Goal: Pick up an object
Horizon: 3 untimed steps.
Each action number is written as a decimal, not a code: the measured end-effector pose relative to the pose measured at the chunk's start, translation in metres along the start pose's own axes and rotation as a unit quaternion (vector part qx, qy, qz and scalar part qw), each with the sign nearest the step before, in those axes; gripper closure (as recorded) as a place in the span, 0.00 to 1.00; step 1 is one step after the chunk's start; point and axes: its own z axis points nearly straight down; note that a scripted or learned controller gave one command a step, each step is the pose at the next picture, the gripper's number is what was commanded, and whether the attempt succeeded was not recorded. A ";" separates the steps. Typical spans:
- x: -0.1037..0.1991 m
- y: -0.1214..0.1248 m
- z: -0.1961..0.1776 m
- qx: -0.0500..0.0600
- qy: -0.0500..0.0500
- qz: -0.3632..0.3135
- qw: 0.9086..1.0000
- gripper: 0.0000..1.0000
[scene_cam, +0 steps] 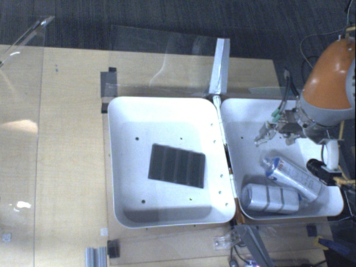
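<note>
The claw (273, 133) hangs over the right bin (239, 121); I cannot tell its grip state. Near it lie a silver tube (292, 174) and a grey can (271, 198). I would centre squarely over the tube, then descend straight.

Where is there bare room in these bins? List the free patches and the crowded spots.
Left bin: bare floor all around the dark ribbed pad at its middle. Right bin: bare far-left corner beside the gripper. Crowded along its near edge: silver can, tube.
</note>
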 end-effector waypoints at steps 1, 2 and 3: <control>-0.048 0.015 0.103 0.000 0.000 0.009 1.000 0.00; -0.062 -0.006 0.112 -0.007 -0.001 -0.142 0.990 0.00; -0.054 -0.029 0.111 -0.010 -0.002 -0.210 0.978 0.00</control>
